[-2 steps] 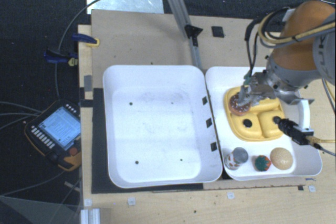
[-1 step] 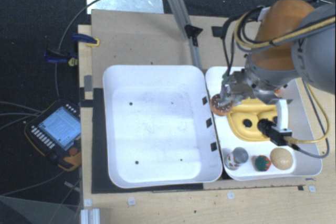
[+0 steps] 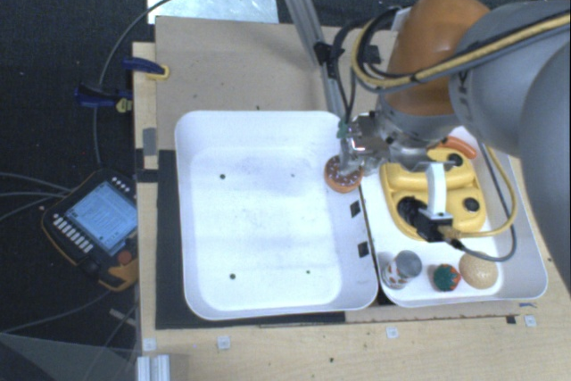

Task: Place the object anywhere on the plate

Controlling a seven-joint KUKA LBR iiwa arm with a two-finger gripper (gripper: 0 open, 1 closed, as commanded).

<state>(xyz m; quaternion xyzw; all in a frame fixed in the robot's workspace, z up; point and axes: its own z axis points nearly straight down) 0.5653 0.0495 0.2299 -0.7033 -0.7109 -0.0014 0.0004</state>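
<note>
Nearest, along the right bin's [image 3: 526, 281] front edge, a grey knob [image 3: 408, 263], a green ball [image 3: 445, 277] and a cream egg shape [image 3: 479, 272] are sitting. Behind them the yellow plate [image 3: 464, 205] is lying. My claw [image 3: 350, 158] is hanging over the left bin's [image 3: 259, 219] right rim, gripping the round brown object [image 3: 340, 177].

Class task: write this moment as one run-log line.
arm: over right bin | gripper: above donut-like object at left bin right edge | yellow plate: no object placed

Left bin [image 3: 259, 219] floor open, arm [image 3: 500, 58] overhanging right bin [image 3: 526, 281], yellow plate [image 3: 464, 196] and small objects [image 3: 437, 272] crowding it.
</note>
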